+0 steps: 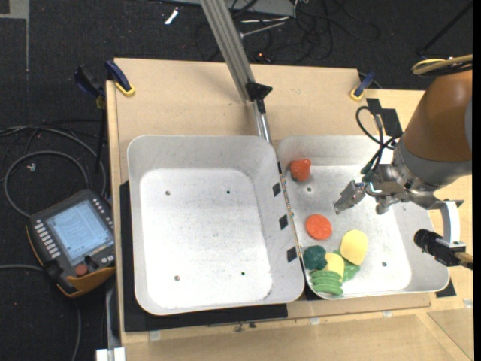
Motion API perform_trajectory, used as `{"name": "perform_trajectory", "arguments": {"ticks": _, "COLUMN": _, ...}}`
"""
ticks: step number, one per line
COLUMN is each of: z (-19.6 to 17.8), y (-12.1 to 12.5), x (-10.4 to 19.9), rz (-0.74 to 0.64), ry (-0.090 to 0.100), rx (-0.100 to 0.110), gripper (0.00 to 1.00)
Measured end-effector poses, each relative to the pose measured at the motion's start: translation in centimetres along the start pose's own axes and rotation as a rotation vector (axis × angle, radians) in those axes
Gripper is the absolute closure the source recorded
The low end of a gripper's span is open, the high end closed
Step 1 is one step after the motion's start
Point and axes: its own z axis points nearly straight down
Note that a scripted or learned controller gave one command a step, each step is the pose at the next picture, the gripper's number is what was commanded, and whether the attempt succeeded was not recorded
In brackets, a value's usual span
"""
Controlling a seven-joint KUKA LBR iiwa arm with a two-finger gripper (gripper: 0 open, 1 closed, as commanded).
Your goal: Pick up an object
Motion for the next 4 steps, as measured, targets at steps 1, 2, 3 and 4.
{"name": "perform_trajectory", "arguments": {"ticks": 1, "z": -0.2, "y": 0.1, "x": 0.0, "rz": 0.002, "ry": -0.001, "rx": -0.004, "gripper": 0.0}}
{"name": "perform_trajectory", "arguments": {"ticks": 2, "z": 5.6, "y": -0.3, "x": -0.9, "rz": 0.004, "ry": 0.0, "rx": 0.001, "gripper": 0.0}}
{"name": "perform_trajectory", "arguments": {"ticks": 3, "z": 11.4, "y": -0.2, "x": -1.7, "rz": 0.004, "ry": -0.004, "rx": -0.008, "gripper": 0.0}}
{"name": "perform_trajectory", "arguments": {"ticks": 4, "z": 11.3, "y": 0.0, "x": -1.8, "rz": 0.003, "ry": -0.002, "rx": -0.011, "gripper": 0.0}}
